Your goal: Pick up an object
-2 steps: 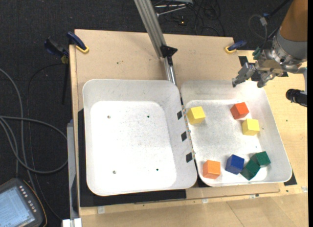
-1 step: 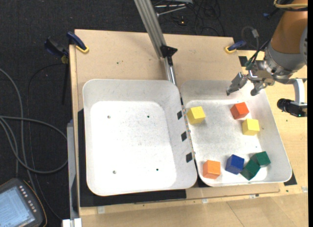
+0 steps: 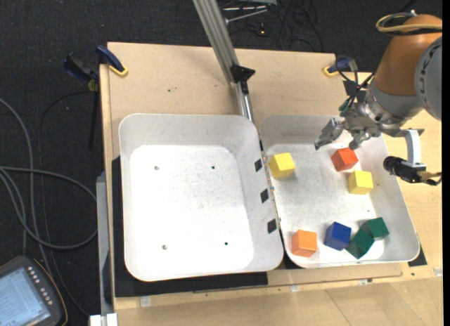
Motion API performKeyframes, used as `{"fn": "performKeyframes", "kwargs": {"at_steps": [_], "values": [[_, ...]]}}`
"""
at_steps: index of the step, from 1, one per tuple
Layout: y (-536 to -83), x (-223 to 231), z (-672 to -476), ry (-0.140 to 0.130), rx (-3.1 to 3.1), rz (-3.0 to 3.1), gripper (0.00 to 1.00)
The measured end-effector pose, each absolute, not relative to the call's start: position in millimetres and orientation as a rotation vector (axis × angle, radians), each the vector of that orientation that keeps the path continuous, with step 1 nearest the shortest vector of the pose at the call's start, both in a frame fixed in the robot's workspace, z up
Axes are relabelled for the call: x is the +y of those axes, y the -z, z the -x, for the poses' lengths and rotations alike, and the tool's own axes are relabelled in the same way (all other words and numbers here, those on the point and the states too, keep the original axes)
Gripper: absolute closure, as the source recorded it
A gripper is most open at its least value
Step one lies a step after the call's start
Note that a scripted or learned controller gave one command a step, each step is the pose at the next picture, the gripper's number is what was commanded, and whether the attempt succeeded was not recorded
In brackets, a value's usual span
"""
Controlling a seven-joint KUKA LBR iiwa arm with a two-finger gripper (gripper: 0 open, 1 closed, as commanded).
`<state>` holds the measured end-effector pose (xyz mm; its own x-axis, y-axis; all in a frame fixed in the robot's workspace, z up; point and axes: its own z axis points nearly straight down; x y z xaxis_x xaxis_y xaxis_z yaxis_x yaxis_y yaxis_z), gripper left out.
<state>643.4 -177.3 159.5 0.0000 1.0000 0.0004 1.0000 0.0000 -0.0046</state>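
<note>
Right bin [image 3: 394, 198]: two yellow blocks [image 3: 282, 165], two orange, one blue, two green, pincer [image 3: 339, 137] spread apart

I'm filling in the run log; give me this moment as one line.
arm: over right bin | hand: above bin floor, beside red block | held: nothing seen | left bin: no blocks

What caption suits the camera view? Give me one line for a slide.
Gripper above the right bin, near a red block; six blocks lie there.
</note>
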Motion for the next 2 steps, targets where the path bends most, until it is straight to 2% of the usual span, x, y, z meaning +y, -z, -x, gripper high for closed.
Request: {"fn": "performKeyframes", "kwargs": {"at_steps": [1, 2], "values": [[-173, -178, -645.2, 0.002, -2.223, 2.225, 1.0], [-218, -175, -643.1, 0.005, -2.228, 2.223, 1.0]]}}
